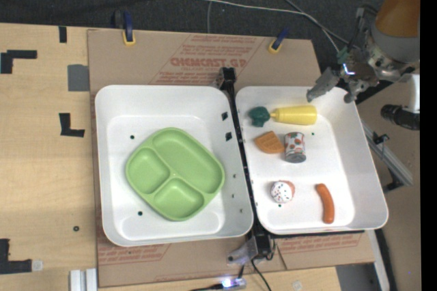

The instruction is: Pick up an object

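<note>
Single arm [399,6] entering from the right edge of the camera view, upper corner. Orange band above the wrist uppermost, grey wrist section below it, tilted down and toward the left. Gripper [334,85] at the low end of the wrist, angled leftward. Two fingers spread apart: one grey finger [321,87] stretched out to the left and downward, the other shorter and darker, just to its right. Nothing seen between the fingers. Small bright light showing on the gripper body near the finger bases.
</note>
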Controlling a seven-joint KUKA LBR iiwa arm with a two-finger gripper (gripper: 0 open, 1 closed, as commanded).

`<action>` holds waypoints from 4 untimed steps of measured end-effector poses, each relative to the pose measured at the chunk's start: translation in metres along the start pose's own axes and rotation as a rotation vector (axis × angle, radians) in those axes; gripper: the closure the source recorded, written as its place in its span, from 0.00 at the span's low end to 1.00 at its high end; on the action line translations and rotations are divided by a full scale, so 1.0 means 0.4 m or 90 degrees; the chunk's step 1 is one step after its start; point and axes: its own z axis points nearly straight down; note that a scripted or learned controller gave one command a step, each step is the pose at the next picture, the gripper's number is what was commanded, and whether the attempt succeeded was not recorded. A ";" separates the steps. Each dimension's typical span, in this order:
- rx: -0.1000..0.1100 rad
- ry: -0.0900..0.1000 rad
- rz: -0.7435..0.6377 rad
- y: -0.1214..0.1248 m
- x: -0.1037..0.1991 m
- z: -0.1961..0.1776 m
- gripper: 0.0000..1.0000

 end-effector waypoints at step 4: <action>-0.005 -0.002 -0.002 0.034 -0.020 0.353 0.00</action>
